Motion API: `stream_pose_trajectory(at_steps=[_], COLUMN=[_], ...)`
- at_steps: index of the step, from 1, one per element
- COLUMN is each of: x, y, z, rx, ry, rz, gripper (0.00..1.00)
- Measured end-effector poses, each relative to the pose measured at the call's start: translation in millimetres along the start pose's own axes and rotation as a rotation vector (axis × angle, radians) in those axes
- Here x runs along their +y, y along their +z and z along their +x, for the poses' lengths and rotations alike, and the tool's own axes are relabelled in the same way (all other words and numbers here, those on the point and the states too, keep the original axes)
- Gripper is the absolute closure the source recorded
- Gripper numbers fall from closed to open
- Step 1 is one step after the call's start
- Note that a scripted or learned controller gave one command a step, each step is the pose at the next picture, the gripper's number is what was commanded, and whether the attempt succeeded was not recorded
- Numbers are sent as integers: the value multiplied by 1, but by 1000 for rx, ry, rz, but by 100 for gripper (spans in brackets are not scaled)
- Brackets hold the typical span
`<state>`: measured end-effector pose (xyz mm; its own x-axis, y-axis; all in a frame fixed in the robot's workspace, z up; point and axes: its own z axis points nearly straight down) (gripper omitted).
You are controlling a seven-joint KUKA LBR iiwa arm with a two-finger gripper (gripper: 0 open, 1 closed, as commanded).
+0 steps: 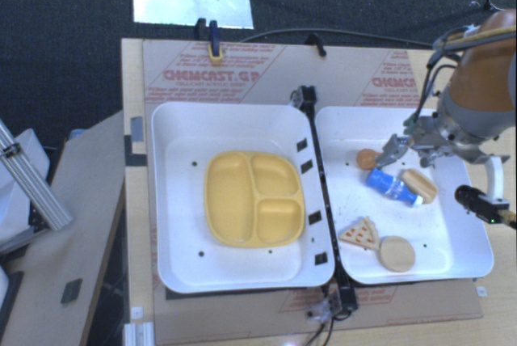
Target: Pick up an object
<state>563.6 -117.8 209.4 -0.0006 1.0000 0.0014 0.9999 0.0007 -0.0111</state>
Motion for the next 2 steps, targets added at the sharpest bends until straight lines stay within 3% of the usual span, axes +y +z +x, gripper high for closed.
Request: stream_pose_trajectory(at_steps=[1,2], x=[3,9], y=[-7,44], z=[0,9], rx=[-1,-1], ry=[-3,-4], rz=[-12,-9], gripper=[0,0])
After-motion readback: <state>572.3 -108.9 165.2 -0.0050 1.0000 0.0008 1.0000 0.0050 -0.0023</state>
